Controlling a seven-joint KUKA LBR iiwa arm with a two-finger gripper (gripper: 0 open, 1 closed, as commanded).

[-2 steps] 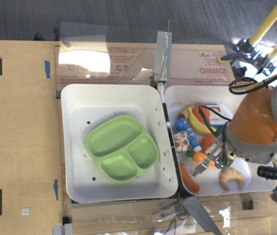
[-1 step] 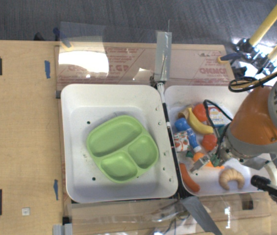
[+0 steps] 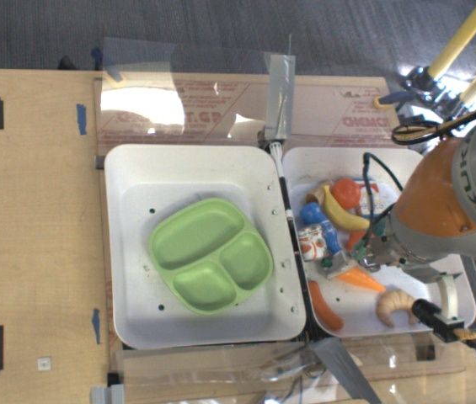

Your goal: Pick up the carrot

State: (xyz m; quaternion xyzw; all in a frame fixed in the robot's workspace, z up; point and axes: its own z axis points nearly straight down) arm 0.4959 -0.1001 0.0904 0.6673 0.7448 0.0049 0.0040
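One arm bent low over right bin | pincer above carrot | grip state unclear

Cardboard sheet behind the bins: carried red printed lettering, too blurred and glare-washed to read.
Orange arm band: showed part of dark letters at the frame's right edge, cut off and unreadable.
Small can: bore a red-and-white label, wording illegible.

- I see the carrot, orange and tapered, lying flat on the floor of the right bin.
- Its pointed tip faces the view's left; its thick end points right.
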